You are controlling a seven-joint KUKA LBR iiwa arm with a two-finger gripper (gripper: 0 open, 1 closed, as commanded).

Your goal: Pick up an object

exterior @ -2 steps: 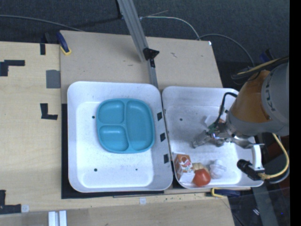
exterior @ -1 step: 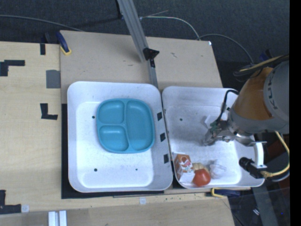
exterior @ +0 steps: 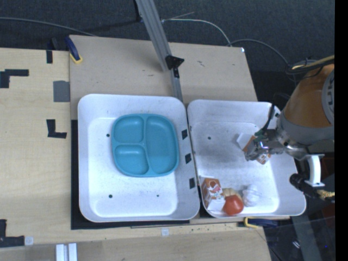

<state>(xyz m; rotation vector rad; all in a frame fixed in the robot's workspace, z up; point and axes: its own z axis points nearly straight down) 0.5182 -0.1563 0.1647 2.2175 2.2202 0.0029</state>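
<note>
My gripper [exterior: 255,149] is low over the right side of the right bin [exterior: 228,113]. A small orange-and-white object [exterior: 248,142] sits right at its tip, with parts of it showing on both sides of the gripper. I cannot tell whether it is held or lying on the bin floor. Along the bin's front edge lie a red round object [exterior: 232,205], a red-and-white packet [exterior: 211,189] and a pale crumpled object [exterior: 252,194].
The left bin [exterior: 92,162] holds a blue divided plate [exterior: 145,144]. A grey metal pole [exterior: 156,29] slants in from the top and ends at the wall between the bins. My arm's orange band [exterior: 307,105] hangs over the right bin's right edge.
</note>
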